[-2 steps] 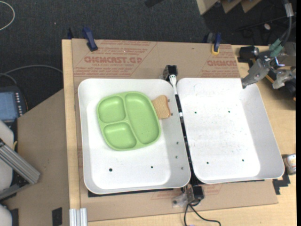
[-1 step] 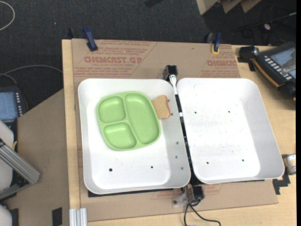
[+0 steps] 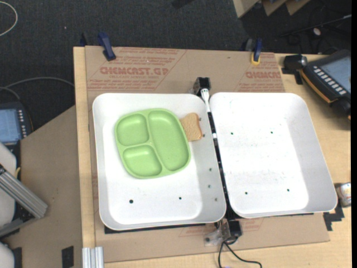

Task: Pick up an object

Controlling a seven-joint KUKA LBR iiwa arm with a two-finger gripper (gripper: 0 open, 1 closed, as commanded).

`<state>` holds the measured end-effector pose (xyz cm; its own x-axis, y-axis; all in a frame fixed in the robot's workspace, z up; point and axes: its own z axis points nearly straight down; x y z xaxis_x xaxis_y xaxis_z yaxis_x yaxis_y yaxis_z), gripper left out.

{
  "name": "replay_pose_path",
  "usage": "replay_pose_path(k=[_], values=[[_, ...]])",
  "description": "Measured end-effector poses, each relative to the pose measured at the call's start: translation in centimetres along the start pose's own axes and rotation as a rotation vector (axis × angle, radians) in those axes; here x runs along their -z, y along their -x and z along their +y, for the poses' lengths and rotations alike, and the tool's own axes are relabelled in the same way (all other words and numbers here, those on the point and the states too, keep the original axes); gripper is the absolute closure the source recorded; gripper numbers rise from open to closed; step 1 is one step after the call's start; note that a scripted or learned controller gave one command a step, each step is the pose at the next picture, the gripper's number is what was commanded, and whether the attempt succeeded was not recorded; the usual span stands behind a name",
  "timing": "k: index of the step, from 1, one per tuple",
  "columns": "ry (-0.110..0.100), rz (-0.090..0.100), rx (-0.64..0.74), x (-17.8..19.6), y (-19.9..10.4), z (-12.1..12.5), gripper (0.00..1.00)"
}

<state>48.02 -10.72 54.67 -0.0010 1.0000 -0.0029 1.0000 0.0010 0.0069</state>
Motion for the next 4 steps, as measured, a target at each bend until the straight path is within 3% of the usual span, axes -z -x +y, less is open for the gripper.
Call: replay_pose_path(k=[1,2,3,4], values=[[-0.019,0.005,0.004,-10.1,-5.3,-0.2,1.00],[-0.019,0.005,0.009,-19.4,-14.9,-0.3,1.00],[-0.001,0.006,0.008,-14.5,-21.9,-0.2,1.00],[-0.007,0.002,-0.005,-14.6,-18.0,-0.1,1.00]])
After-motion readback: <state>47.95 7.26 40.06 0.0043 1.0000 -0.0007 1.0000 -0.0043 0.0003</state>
